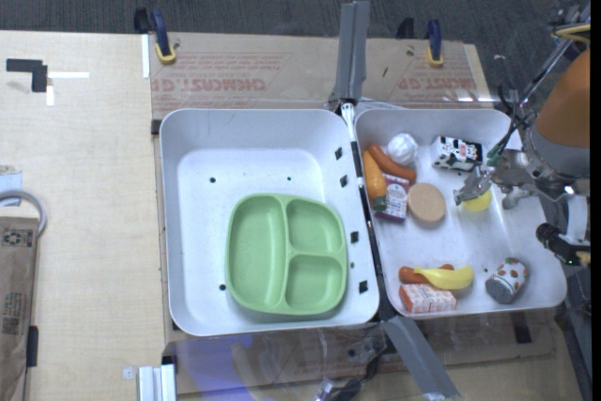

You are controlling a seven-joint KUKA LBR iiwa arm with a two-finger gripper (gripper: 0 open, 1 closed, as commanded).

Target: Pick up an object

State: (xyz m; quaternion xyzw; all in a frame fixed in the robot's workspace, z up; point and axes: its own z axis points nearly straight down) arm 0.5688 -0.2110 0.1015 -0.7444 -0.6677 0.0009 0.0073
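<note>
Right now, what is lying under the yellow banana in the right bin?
Under the banana an orange-red piece, perhaps a carrot or sausage, sticks out to the left. The banana covers the rest of it. A red carton lies just in front, against the right bin's wall.

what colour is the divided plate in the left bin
Light green, seen plainly in the camera view: the divided plate lies in the left bin.
</note>
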